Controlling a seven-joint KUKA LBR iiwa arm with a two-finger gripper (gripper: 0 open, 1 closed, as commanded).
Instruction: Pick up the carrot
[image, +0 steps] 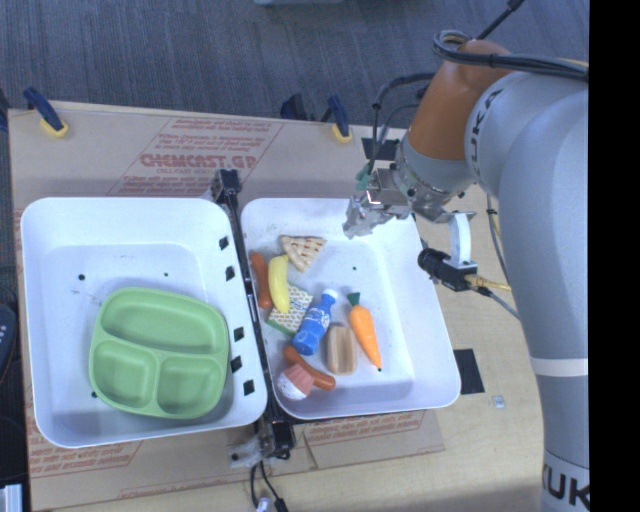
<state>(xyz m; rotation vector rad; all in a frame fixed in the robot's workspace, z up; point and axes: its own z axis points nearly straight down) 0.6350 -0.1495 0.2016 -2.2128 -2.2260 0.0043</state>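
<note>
**Carrot at rest in right bin, gripper poised above far edge**

While the arm (520, 150) reaches in from the right, both bins sit side by side on a cardboard sheet (200, 150) printed with red lettering.

Left bin (60, 230): holds one green divided plate (158, 352), lying flat toward the near side.

Right bin (430, 360): holds a cluster of toy foods. Along its left wall lies an orange-red sausage-like piece (260, 278), with a yellow banana (278, 284) just beside it. A tan triangular wedge (302, 249) lies farther back. A small blue-and-white bottle (316, 322) lies tilted near the middle, beside a tan hot-dog bun (341, 350). A hot dog (310, 370) and a small pink-and-white item (296, 382) rest at the near wall.

Carrot (365, 332): lies flat on the bin floor, right of the bun, green top pointing away, tip pointing toward the near wall. Nothing touches it except possibly the bun.

Gripper (358, 222): hangs over the far edge of the right bin, well apart from the carrot. Whether its fingers are spread or pressed together cannot be told; nothing is seen between them.
</note>
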